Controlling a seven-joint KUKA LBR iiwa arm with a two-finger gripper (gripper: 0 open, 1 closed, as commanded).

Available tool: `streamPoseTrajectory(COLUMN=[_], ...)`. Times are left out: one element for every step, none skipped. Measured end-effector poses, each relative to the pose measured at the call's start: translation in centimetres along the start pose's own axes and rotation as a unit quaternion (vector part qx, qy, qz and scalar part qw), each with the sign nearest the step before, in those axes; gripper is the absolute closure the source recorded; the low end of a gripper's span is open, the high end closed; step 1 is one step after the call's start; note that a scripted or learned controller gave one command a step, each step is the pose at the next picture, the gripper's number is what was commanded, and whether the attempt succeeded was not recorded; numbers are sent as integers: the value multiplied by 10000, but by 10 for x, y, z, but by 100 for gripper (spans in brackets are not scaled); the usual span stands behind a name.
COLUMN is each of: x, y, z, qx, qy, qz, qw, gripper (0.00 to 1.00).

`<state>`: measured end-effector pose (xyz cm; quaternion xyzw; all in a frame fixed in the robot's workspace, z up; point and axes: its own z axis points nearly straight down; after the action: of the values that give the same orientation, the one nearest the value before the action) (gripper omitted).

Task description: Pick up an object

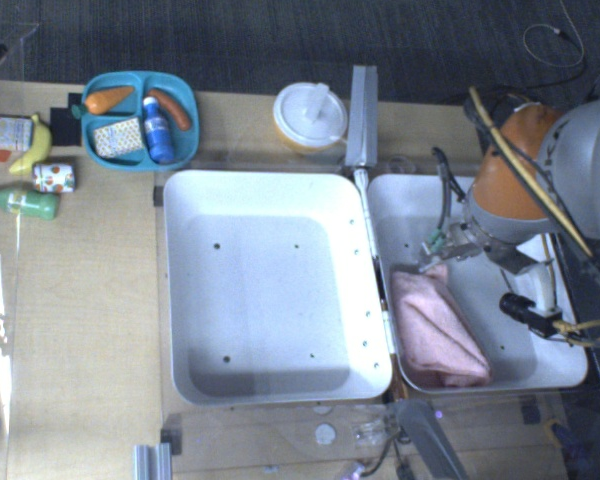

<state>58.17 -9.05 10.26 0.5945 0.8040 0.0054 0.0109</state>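
End effector (442,248) hovers at the pink cloth's (435,330) upper end — we cannot tell its state — cloth stretching away toward the bin's (565,373) near edge.

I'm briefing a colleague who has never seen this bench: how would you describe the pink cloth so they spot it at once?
Start from the two shallow white bins side by side and take the right-hand bin, the one the grey arm reaches into. The folded pink cloth lies along that bin's left wall, just below the gripper. It is the one soft, pink thing on the bench.
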Motion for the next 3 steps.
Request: streamPoseTrajectory(x=[28,27,24], y=[51,51,-2], z=[-83,-82,-82], qx=[72,77,102], qy=[55,54,55], qz=[-971,-973,-5], qw=[9952,9952,9999], gripper=[100,0,0])
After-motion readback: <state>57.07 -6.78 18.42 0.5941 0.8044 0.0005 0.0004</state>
